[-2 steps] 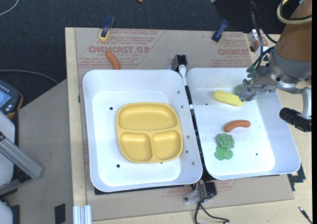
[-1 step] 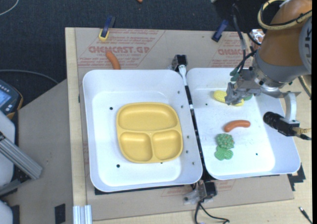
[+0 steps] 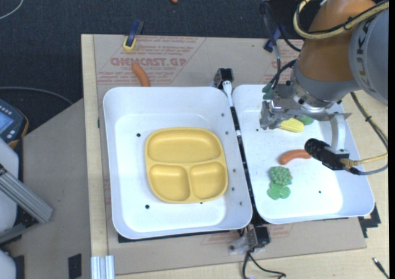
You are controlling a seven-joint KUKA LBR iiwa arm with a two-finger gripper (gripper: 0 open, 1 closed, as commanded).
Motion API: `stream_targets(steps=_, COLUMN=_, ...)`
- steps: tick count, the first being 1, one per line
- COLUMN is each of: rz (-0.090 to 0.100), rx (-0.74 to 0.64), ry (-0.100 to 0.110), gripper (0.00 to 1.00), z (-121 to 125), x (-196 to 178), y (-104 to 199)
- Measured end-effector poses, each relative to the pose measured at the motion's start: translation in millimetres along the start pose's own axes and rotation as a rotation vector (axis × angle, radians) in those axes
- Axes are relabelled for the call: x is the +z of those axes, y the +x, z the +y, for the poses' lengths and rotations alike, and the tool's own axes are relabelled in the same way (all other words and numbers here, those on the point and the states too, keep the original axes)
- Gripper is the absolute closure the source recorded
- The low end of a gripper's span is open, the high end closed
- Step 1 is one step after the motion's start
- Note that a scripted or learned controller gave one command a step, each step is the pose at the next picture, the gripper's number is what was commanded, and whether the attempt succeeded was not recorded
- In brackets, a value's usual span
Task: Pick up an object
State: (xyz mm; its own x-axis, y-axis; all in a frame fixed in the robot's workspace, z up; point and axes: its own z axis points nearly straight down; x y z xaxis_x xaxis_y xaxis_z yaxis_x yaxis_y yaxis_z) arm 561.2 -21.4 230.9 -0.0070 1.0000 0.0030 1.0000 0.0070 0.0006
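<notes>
Camera view
Hand (image 3: 269,117): low in right bin (image 3: 355,200), near its left wall; grip cannot be told.
Yellow piece (image 3: 292,126): just beside hand, far part of bin.
Sausage (image 3: 294,156), green broccoli (image 3: 279,183): mid-bin, open floor toward near rim.
Left bin (image 3: 123,148): yellow divided tray (image 3: 185,164) centred, margins bare.

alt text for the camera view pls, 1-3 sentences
The arm's gripper hovers low in the right bin beside a yellow toy, with an orange sausage and green broccoli nearby. The left bin holds a yellow divided tray.
</notes>
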Motion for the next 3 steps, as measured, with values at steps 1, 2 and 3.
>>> stream_targets(steps=1, rz=0.000, rx=0.000, ry=0.002, gripper=1.00, z=-1.6, x=1.5, y=60.7)
stream_targets(steps=2, rz=-0.001, rx=0.004, ry=0.004, gripper=1.00, z=-7.2, x=11.8, y=86.3)
stream_targets(steps=3, rz=-0.003, rx=0.006, ry=0.004, gripper=1.00, z=-15.1, x=15.7, y=89.6)
